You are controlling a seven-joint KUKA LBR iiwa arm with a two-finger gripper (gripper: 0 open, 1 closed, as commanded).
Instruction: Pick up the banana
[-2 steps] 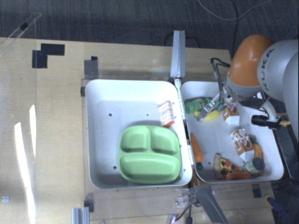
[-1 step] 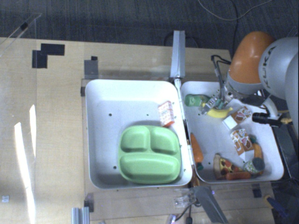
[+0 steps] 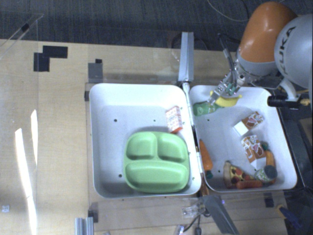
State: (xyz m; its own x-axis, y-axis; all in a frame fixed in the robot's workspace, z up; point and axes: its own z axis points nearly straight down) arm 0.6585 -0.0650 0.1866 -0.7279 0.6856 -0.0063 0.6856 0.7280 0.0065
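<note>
I have the grey arm with its orange band reaching in from the right, and its gripper (image 3: 226, 88) is down over the far edge of the right-hand shallow white bin (image 3: 286, 151). The small curved yellow banana (image 3: 229, 101) lies right under it, near the bin's far-left corner. The tip seems to be touching the fruit or sitting just above it, but from this slanted view I cannot tell whether the fingers are open, closed, or already around the banana, so I will not call it a grasp.

Just beside the banana, toward the left wall of that bin, is a soft-looking green object (image 3: 203, 108), possibly a small packet. That is my main worry: if the fingers close slightly off-centre they may pinch the green thing along with the fruit, or nudge the banana against the bin wall, where it would be hard to get under. The banana's curved, smooth skin could also slip out sideways on the lift.

The rest is well apart: two printed cartons (image 3: 250, 131) mid-bin, an orange carrot (image 3: 205, 156) by the left wall, and a green divided plastic tray (image 3: 157, 161) in the left bin (image 3: 105, 131).
</note>
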